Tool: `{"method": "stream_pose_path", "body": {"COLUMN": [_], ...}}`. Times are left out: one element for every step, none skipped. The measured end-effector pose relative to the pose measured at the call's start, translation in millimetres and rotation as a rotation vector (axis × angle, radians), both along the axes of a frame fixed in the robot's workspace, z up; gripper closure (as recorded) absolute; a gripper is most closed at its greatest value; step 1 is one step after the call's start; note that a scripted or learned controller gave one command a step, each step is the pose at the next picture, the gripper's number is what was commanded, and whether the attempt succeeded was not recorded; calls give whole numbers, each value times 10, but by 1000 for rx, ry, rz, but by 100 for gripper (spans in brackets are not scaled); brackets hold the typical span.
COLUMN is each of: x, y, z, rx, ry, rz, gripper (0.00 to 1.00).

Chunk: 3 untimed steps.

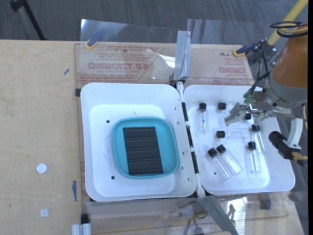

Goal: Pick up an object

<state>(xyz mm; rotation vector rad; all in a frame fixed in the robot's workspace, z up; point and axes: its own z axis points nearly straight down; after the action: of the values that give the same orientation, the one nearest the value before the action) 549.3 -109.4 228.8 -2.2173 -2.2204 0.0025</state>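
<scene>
Several clear glass vials with black caps lie scattered in the right bin [281, 177]. One vial [202, 115] lies near the bin's left wall, two vials [226, 163] lie side by side at the front, and another vial [253, 156] is at the right. My gripper [236, 114] hangs low over the back middle of this bin, just above a vial [231, 132] that lies crosswise. Nothing is visibly held.
The left bin [95, 131] holds a teal tray [119, 141] with a dark ribbed block [142, 150] in it. A clear plastic sheet [132, 62] stands behind both bins. The arm's orange band [293, 62] and cables crowd the right bin's far right side.
</scene>
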Motion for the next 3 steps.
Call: {"method": "stream_pose_path", "body": {"x": [-204, -306, -111], "y": [-664, -1002, -911], "z": [-826, -1213, -1414], "rx": [-1, -2, -4], "ry": [-2, -31, -13], "rz": [95, 129, 137], "gripper": [0, 0, 0]}}
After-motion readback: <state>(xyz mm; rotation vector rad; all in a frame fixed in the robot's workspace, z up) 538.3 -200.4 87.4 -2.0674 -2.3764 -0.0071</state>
